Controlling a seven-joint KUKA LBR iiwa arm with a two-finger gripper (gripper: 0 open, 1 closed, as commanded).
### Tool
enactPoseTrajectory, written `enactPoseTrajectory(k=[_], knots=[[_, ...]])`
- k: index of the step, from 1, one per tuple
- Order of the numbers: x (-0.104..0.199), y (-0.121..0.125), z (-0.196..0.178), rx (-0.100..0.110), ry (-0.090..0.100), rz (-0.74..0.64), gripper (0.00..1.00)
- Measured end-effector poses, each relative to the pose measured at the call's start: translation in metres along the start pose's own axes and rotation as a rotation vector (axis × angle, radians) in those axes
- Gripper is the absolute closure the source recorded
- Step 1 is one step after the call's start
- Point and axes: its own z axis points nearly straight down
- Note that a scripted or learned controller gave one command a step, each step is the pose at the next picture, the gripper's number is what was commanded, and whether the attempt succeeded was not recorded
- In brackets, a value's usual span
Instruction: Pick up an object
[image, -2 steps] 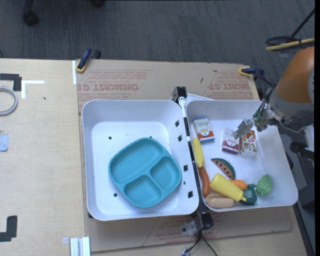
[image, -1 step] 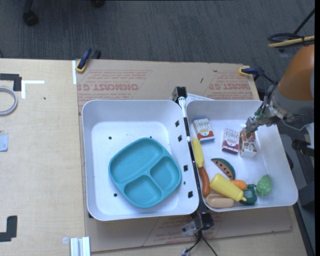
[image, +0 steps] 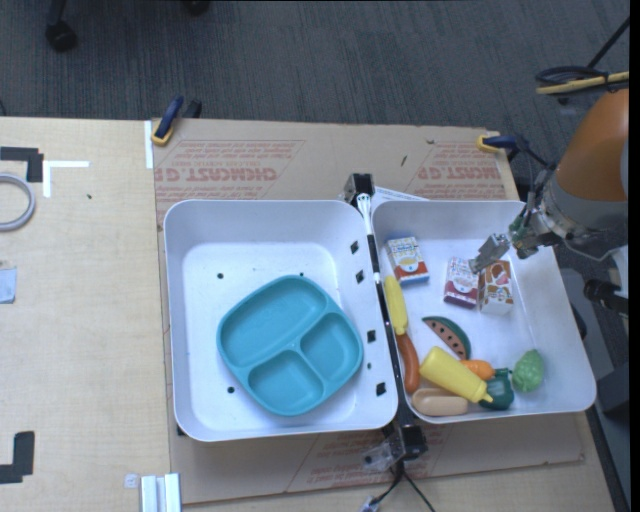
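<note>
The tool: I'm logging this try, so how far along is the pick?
Done: the tool has reached the right bin, above the small cartons. In hand: nothing visibly held. Left: grasping and lifting; the cartons, the yellow bottle and the rest lie in the bin.

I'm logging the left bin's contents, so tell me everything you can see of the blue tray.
The blue tray is a teal, plastic-looking divided plate with rounded corners and three compartments: one long, two smaller. It lies flat, turned at an angle, on the floor of the left bin, toward its front. Nothing sits in it, and nothing else touches it.
</note>
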Motion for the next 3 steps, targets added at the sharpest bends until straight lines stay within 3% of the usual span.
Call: enactPoseTrajectory(k=[1,2,3], knots=[[-0.001,0.001,-0.009,-0.002,-0.002,0.000,1.00],[-0.001,0.001,-0.009,-0.002,-0.002,0.000,0.00],[0.002,-0.002,0.040,0.017,0.019,-0.133,0.00]])
